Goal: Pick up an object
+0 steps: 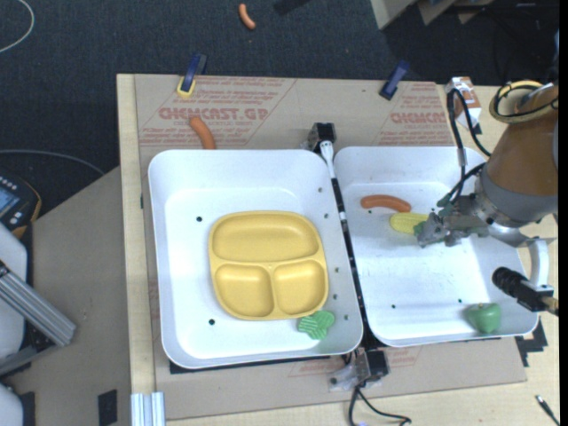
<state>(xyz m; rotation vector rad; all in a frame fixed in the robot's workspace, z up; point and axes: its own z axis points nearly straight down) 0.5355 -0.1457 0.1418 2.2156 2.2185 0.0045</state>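
Note:
In the right bin (pixel 417 304) lie an orange hot dog (pixel 385 203), a yellow toy piece (pixel 406 224) and a green toy (pixel 485 317) in the near right corner. My gripper (pixel 432 232) is low in this bin, right beside the yellow piece and touching or almost touching its right end. The arm (pixel 524 162) covers the fingers from above. In the left bin (pixel 177 264) rests a yellow divided plate (pixel 266 264), with a green ridged toy (pixel 315 324) at its near right corner.
An orange hot dog (pixel 203 131) lies on the cardboard behind the left bin, and another (pixel 247 15) on the dark floor beyond. Clamps (pixel 189 75) (pixel 393 80) hold the board's back edge. Cables (pixel 461 131) hang by the arm.

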